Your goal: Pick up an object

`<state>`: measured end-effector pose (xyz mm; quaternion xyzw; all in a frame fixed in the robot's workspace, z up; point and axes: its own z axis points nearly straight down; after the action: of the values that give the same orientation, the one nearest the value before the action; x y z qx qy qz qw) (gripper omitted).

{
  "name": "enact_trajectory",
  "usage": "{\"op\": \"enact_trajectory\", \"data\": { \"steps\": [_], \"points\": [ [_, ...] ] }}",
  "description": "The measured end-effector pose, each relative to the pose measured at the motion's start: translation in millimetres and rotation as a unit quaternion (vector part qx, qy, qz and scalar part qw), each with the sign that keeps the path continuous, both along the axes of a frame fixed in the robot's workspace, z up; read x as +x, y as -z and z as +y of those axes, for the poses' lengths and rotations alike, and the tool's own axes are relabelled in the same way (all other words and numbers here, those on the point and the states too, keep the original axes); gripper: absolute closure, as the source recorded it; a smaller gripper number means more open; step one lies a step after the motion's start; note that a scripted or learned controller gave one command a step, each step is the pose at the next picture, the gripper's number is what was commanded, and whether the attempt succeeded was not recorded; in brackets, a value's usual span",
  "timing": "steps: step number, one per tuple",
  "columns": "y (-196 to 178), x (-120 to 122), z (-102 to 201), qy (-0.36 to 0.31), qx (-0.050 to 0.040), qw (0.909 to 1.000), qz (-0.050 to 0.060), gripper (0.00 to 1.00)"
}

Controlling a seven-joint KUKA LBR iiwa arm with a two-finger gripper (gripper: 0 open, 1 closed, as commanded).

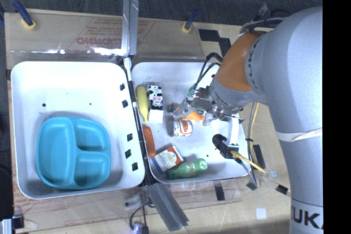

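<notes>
Now the arm (pixel 285 74) reaches over a small can (pixel 181 127) in the right bin (pixel 181 71).

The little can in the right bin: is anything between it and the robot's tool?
Nothing visible does. The tool sits right above the can, close over its top. An orange item lies beside the can, touching or nearly so, not across it.

Two white bins (pixel 22 134) sit side by side, holding one blue divided plate (pixel 73 150), one banana (pixel 142 101), one green bottle (pixel 187 169), one can (pixel 181 127), one carrot (pixel 149 141).
</notes>
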<state>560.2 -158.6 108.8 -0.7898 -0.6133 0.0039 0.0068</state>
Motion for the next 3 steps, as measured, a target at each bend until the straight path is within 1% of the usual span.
{"op": "enact_trajectory", "data": {
  "steps": [1, 2, 3],
  "points": [
    [-8.4, 0.0, 0.7, -0.002, 0.0006, 1.0000, 0.001, 1.00],
    [-8.4, 0.0, 0.7, -0.002, 0.0005, 1.0000, 0.001, 0.00],
    [-8.4, 0.0, 0.7, -0.002, 0.0005, 1.0000, 0.001, 0.00]
  ]
}}
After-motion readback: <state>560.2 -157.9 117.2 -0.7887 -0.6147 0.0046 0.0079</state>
